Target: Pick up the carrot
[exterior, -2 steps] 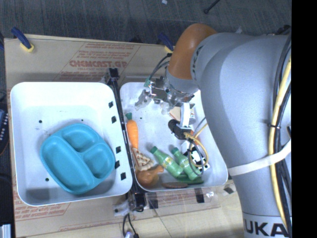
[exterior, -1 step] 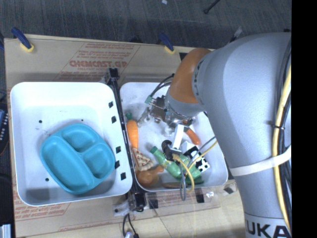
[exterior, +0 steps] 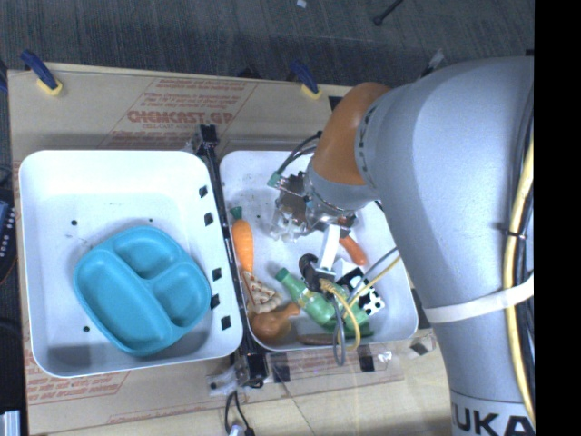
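The carrot (exterior: 242,244) is orange with a green top and lies lengthwise against the left wall of the right bin (exterior: 238,166). My gripper (exterior: 290,214) hangs over the upper middle of that bin, a short way right of the carrot's green end and apart from it. The grey wrist with its orange band covers the bin's upper right part.
The left bin (exterior: 54,175) holds a blue divided plate (exterior: 141,287). Crowded below the carrot are a waffle slice (exterior: 257,291), a brown drumstick (exterior: 273,321), a green bottle (exterior: 309,301), a die (exterior: 369,303) and a small orange piece (exterior: 354,251). Yellow and black cables trail over them.
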Robot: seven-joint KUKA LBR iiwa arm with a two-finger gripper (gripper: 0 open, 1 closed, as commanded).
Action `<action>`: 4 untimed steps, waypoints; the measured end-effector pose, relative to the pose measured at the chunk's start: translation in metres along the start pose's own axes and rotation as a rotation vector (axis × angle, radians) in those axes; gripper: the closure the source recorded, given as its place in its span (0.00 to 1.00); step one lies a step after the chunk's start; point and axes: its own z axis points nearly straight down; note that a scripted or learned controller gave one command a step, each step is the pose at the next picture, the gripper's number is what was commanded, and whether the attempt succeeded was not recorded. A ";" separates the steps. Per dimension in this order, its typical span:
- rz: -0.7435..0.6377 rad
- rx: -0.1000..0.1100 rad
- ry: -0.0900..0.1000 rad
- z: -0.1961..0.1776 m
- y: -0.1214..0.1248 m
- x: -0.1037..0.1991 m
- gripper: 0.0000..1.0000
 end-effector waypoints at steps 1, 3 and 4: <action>0.164 -0.013 0.003 -0.093 -0.042 0.086 1.00; 0.365 -0.008 0.005 -0.160 -0.087 0.116 1.00; 0.293 -0.009 0.001 -0.145 -0.118 0.020 1.00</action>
